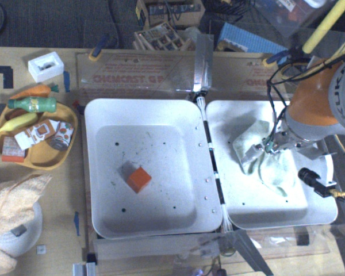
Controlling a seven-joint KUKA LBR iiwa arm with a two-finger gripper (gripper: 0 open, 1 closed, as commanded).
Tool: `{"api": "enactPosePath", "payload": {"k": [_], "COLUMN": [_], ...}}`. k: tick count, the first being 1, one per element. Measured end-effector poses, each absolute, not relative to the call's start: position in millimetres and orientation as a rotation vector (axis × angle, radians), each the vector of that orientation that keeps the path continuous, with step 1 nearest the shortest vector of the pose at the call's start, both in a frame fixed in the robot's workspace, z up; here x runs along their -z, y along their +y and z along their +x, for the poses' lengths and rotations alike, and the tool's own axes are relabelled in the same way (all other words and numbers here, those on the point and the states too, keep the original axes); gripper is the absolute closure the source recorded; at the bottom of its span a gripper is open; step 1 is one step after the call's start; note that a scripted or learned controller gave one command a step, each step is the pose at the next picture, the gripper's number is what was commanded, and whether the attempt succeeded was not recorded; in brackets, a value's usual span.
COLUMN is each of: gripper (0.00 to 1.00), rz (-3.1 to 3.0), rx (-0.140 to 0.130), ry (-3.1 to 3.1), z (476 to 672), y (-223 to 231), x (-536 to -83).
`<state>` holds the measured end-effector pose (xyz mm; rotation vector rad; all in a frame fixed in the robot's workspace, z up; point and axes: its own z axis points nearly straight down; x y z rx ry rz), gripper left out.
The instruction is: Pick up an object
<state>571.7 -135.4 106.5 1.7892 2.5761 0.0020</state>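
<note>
An orange block (140,179) lies in the left bin (103,114), a little left of its middle, with a grey face turned to the upper left. A crumpled pale green cloth (250,142) lies in the right bin (236,209), spreading from its middle toward the right wall. My gripper (265,148) is down over the middle of this cloth, touching or nearly touching its folds. The arm's orange band (313,105) stands above the gripper at the right.
A yellow bowl (40,157) of toy food sits on the bench left of the bins, with a small white box (46,66) behind it. A beige cloth (14,203) lies at the lower left. A clear panel (138,73) runs along behind the bins.
</note>
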Motion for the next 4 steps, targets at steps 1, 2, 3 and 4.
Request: {"api": "enactPosePath", "payload": {"k": [1, 2, 3, 4], "gripper": [0.0, 0.0, 0.0, 1.0], "rz": [1.899, 1.908, 1.898, 1.887], "rx": [0.0, -0.005, 0.0, -0.001], "ry": [2.505, 2.486, 2.497, 2.495], "z": [554.6, 596.0, 658.0, 659.9], "y": [-98.6, -105.3, -105.9, -104.5], "x": [-103.0, -88.7, -87.8, -100.2]}}
